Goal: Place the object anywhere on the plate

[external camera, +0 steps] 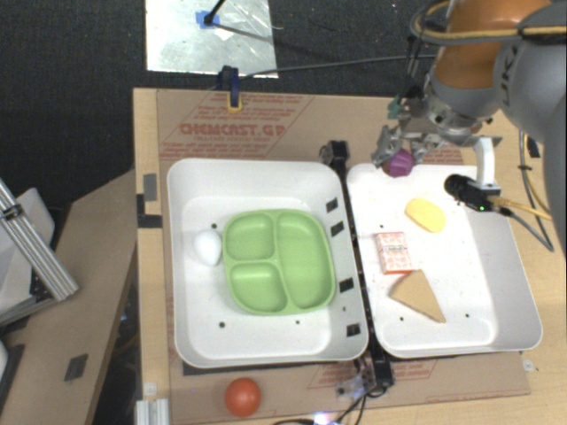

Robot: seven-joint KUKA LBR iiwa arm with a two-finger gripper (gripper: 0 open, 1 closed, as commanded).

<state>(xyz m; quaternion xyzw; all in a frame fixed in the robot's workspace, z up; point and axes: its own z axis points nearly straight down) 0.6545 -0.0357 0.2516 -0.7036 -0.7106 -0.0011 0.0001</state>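
Taking the green plate [279, 262] as landmark: a white ball [207, 247] touches its left rim, an orange ball [243, 396] lies below it outside the bins, and well to its upper right the gripper [400, 156] is closed around a purple object [399, 164] above the right bin [496, 264]

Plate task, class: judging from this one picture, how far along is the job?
Done: the purple object is lifted, between the gripper's fingers over the right bin's far corner. In hand: carrying it. Left: moving over the green plate in the left bin and releasing it there.
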